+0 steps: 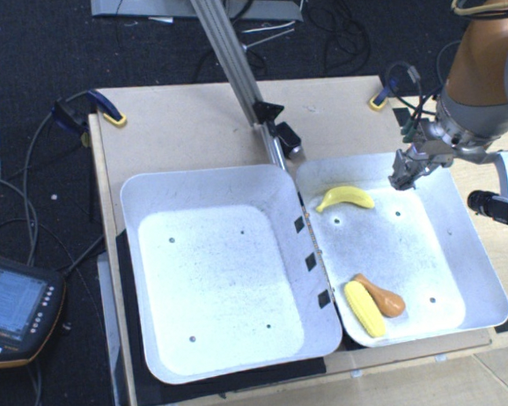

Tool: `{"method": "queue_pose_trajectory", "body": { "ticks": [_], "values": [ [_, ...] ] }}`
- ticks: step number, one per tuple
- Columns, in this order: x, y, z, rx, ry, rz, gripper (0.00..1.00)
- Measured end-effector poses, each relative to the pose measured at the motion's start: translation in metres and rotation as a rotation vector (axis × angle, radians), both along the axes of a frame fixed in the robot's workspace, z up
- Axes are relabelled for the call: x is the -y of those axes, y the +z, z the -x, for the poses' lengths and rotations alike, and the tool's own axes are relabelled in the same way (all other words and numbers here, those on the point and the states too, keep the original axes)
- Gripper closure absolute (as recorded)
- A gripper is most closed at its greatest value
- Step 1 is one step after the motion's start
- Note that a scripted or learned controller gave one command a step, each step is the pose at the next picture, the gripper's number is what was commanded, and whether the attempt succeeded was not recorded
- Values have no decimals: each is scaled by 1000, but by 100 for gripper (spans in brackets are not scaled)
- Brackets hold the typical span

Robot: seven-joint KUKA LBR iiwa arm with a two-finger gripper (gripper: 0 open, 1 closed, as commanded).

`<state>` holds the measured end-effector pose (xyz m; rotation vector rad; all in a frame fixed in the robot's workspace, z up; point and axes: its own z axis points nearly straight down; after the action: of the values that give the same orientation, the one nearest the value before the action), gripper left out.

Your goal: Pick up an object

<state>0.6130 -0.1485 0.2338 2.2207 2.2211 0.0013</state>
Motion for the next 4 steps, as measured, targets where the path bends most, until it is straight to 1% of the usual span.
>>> {"method": "queue_pose_trajectory", "body": {
  "ticks": [1, 2, 3, 4],
  "values": [
    [-46, 6, 5, 0, 4, -1, 100],
    [-97, -3, -1, -2, 4, -1, 100],
    [-144, -5, 8, -2, 4, -1, 100],
    [-190, -10, 4, -2, 4, -1, 100]
  ]
}}
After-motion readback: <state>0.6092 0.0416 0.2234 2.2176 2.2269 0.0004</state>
